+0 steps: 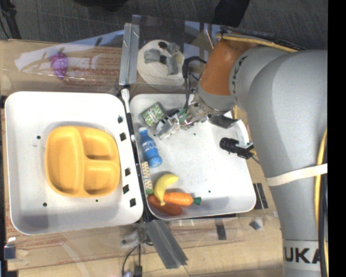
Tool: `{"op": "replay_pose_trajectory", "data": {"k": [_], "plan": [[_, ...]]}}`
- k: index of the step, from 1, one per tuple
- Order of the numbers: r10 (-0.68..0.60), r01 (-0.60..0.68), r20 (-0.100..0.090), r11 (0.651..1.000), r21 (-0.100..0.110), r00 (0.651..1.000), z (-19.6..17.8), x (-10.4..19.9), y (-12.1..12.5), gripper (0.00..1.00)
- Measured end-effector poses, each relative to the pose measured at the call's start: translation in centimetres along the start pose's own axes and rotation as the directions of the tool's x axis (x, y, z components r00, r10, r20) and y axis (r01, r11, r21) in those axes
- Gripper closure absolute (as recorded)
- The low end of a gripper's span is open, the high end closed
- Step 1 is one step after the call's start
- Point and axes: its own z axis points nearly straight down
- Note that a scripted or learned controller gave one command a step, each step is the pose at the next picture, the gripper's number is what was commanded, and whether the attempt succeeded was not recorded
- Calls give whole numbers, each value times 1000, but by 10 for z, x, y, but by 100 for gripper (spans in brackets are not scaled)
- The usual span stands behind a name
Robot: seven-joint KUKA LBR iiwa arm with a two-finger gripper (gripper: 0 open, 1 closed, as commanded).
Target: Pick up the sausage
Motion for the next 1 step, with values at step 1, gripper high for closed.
{"op": "replay_pose_trajectory", "data": {"k": [1], "plan": [[127, -126, 27, 991, -38, 992, -3, 44, -17, 0]]}}
